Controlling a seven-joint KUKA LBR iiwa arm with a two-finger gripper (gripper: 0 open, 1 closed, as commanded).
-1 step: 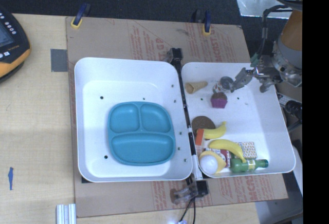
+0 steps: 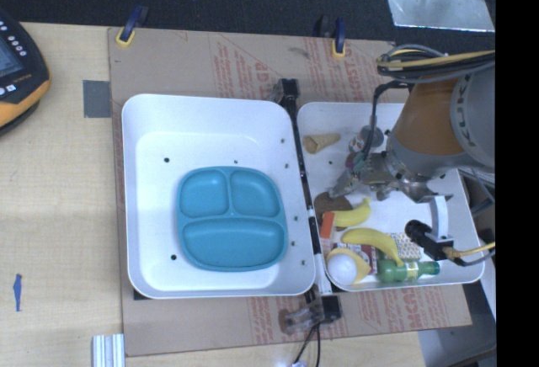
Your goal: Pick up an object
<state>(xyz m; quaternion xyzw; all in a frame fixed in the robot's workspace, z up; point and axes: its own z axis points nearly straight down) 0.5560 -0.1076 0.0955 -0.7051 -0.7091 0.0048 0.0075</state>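
The arm's gripper (image 2: 360, 165) hangs low over the middle of the right bin (image 2: 459, 277); whether its jaws are wide or narrow cannot be told. Near it lie two bananas (image 2: 368, 236), a green bottle (image 2: 406, 271) and a white ball (image 2: 341, 267). The left bin (image 2: 147, 117) holds a blue divided plate (image 2: 231, 218).

The wooden bench (image 2: 50, 214) carries a brown cardboard sheet (image 2: 210, 62), held at its far edge by a yellow clamp (image 2: 128, 27) and a blue clamp (image 2: 338, 35). On the sheet sit two white bins: the right bin (image 2: 337, 117) directly beneath the gripper (image 2: 364, 165), the left bin (image 2: 147, 188) beside it. A yellow handheld controller (image 2: 17, 71) lies well beyond the left bin.
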